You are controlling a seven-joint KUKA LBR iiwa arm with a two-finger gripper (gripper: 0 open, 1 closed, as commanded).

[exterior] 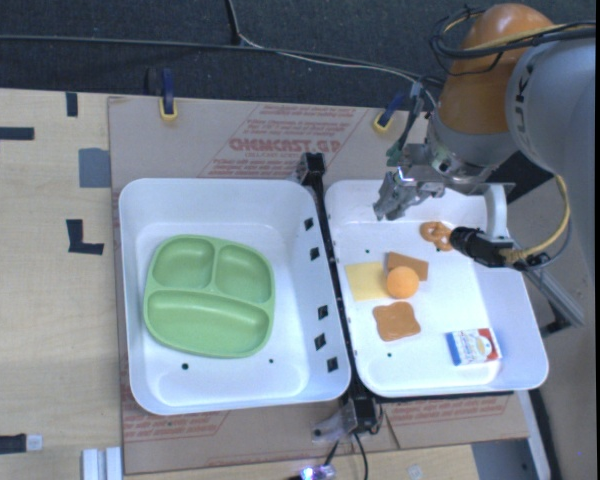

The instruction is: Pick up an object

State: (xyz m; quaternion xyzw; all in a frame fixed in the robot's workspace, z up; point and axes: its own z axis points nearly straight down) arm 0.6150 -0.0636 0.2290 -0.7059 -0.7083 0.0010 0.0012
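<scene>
My gripper (392, 201) hangs over the far left part of the right bin (520, 368), with nothing visible between its fingers. In that bin lie a yellow cheese-like slice (363, 280), an orange ball (403, 284) on top of a brown toast piece (408, 265), a second toast piece (396, 321), a small orange toy (436, 233) and a white, red and blue carton (473, 348). The nearest objects sit below and to the right of the gripper, apart from it.
The left bin (140, 208) holds a green divided plate (210, 296). A black divider (325, 268) runs between the bins. A black cable end (478, 246) from the arm hangs over the right bin's far right side. Clamps (167, 96) hold the cardboard base.
</scene>
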